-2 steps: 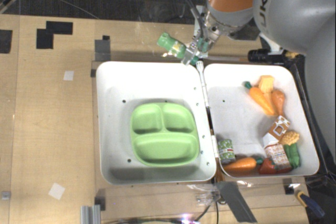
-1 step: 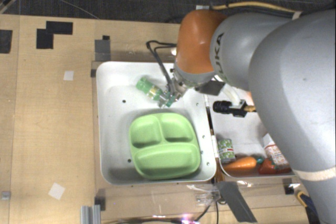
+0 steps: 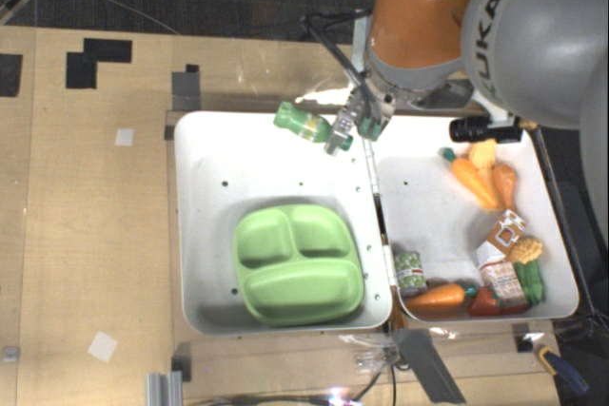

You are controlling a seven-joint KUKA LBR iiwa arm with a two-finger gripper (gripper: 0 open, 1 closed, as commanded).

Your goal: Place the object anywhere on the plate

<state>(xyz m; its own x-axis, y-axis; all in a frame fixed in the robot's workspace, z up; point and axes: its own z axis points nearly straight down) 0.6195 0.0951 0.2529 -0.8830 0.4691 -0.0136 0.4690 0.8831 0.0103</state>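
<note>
A pale wooden bench under a dark floor carries two shallow white bins set side by side, the left bin (image 3: 200, 204) and the right bin (image 3: 419, 204).

The object, a small green bottle (image 3: 303, 123), is clamped at one end between the fingers of the gripper (image 3: 341, 134), up over the far rim of the left bin. Its long axis runs nearly level, pointing leftward away from the fingers, with a slight tilt.

The plate (image 3: 299, 261), a green tray with three compartments, lies in the near half of the left bin. It sits toward the camera from the bottle and very slightly to the left, well apart from it, so the coming move is judged to be mostly a pull toward the near side followed by a descent.

The arm (image 3: 447, 5) reaches in from the right, its orange band above the wrist and its grey body hanging over the far edge of the right bin, the wrist angled down and left across the divide between the bins.

The right bin holds toy food: carrots (image 3: 481, 181), a small can (image 3: 410, 271), corn (image 3: 525, 250) and a few packets.
</note>
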